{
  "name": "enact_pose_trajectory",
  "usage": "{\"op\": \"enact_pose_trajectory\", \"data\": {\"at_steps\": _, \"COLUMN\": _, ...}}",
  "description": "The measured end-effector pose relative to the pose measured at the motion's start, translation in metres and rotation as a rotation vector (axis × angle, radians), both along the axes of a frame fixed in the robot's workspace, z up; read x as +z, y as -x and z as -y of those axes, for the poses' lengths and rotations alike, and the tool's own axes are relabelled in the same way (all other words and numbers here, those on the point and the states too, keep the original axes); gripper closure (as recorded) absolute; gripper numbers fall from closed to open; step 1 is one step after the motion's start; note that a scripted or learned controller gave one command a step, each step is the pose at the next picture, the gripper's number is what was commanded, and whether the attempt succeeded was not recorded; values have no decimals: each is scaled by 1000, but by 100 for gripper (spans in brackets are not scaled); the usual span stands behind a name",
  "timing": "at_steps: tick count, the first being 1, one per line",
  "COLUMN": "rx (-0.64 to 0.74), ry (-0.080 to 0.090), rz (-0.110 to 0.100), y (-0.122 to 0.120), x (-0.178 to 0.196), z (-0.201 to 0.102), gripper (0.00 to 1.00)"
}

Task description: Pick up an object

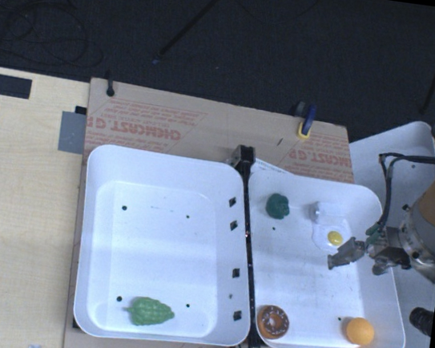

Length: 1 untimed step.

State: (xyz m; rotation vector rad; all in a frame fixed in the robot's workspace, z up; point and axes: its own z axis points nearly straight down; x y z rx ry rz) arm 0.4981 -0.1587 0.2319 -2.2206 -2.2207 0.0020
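The gripper [358, 254] is hovering over the right bin [301, 319], fingers spread wide, gripping nothing. An egg [333, 237] is lying just beside its left fingertip [342, 257].

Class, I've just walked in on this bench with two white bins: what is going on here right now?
A grey robot arm reaches in from the right, its gripper low over the right bin, beside a clear piece with a yellow centre. Nothing sits between its fingers. That bin also has a dark green lump, a chocolate doughnut and an orange ball. A light green object lies in the left bin.
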Motion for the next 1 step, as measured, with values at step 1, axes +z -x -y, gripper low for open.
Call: {"op": "enact_pose_trajectory", "data": {"at_steps": 1, "rx": 5, "ry": -3, "rz": -5, "y": -62, "x": -146, "z": -40, "gripper": 0}}
